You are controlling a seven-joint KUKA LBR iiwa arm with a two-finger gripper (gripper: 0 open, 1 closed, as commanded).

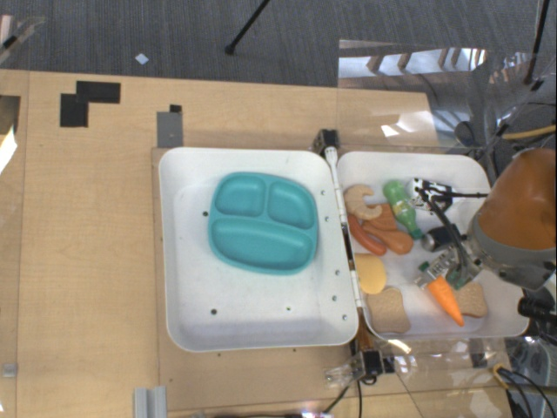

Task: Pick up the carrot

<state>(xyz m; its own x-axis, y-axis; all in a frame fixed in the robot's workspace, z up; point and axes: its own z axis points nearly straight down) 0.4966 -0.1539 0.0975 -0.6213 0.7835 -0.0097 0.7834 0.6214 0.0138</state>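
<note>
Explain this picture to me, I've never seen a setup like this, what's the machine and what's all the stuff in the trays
One camera looks down at a slant on a wooden bench with two white bins. The arm, grey and orange, reaches in from the right. Its gripper sits at the carrot's top end in the right bin; a firm hold can't be confirmed. Around it lie toy foods: a green piece, a sausage, a yellow round and bread-like pieces. The left bin holds a teal divided plate.
</note>
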